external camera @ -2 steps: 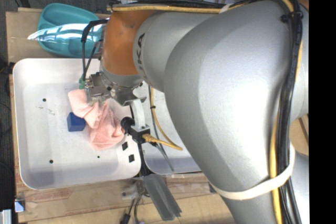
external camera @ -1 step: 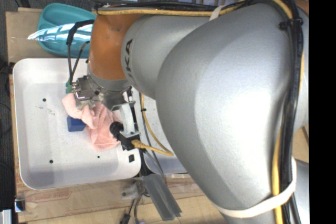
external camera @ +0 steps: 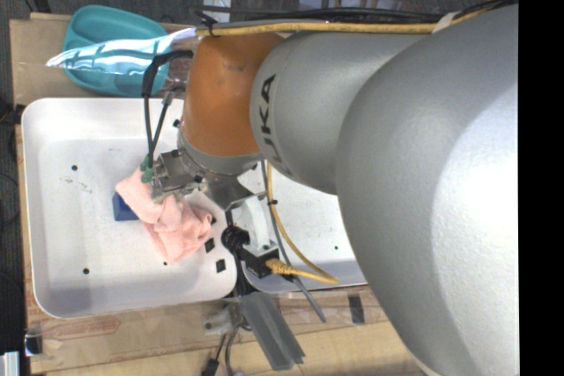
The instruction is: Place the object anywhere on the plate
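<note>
A crumpled pink cloth (external camera: 182, 231) lies in the left white bin (external camera: 62, 277), toward its right side. A small blue block (external camera: 122, 207) pokes out from under the cloth's left edge. My gripper (external camera: 167, 182) hangs low over the cloth's upper end and seems to touch it; the wrist hides the contact. A small green bit (external camera: 145, 164) shows just left of the gripper. The teal plate (external camera: 101, 24) sits beyond the bin's far left corner, up and to the left of the gripper.
A blue-and-white patterned packet (external camera: 119, 53) lies across the teal plate. The grey arm with its orange band (external camera: 225, 97) covers the right bin and most of the view's right. Black and yellow cables (external camera: 264, 264) hang near the bins' divider.
</note>
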`<action>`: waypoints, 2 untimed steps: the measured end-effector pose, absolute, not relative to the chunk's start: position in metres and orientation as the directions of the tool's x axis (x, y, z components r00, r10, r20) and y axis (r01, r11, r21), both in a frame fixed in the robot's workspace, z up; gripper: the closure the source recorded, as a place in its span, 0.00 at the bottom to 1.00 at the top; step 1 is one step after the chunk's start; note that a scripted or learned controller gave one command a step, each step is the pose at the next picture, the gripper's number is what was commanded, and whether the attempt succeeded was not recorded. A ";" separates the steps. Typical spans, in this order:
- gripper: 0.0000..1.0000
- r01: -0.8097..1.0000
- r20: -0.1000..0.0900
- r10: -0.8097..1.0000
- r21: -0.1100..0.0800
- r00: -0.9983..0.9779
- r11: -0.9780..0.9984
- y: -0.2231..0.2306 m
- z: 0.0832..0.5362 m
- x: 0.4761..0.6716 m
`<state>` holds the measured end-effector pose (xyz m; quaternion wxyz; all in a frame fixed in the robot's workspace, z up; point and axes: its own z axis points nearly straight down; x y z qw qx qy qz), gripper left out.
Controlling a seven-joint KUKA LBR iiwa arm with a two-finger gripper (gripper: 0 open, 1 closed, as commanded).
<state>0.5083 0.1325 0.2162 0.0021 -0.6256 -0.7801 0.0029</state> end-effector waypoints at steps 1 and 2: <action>1.00 0.963 -0.001 0.963 -0.005 -0.270 0.270 0.199 0.225 0.509; 1.00 0.933 -0.001 0.933 -0.005 -0.360 0.360 0.207 0.261 0.477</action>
